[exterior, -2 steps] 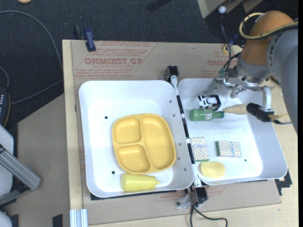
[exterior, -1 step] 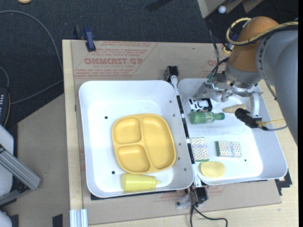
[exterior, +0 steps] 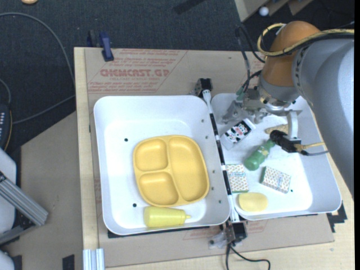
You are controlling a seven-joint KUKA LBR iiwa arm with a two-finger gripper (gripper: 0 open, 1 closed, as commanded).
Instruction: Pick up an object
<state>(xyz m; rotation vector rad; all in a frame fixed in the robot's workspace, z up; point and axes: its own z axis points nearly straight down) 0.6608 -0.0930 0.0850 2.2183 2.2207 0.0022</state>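
My gripper (exterior: 243, 112) hangs over the far left corner of the right bin (exterior: 323, 193), below the arm's orange band. Just under and in front of it lies a small black-and-white packet (exterior: 237, 131). A green bottle (exterior: 257, 156) lies tilted in the middle of that bin. Nearer the front are two small patterned boxes, one by the left wall (exterior: 237, 179) and one to its right (exterior: 276, 179). A pale yellow oval piece (exterior: 253, 201) rests at the front left corner. I see nothing held by the gripper.
The left bin (exterior: 109, 151) holds a yellow divided plate (exterior: 170, 169) and a yellow squeeze bottle (exterior: 163, 216) lying along its front wall. Both bins stand on a cardboard sheet (exterior: 135, 69), with a blue clip (exterior: 105, 45) at its far edge.
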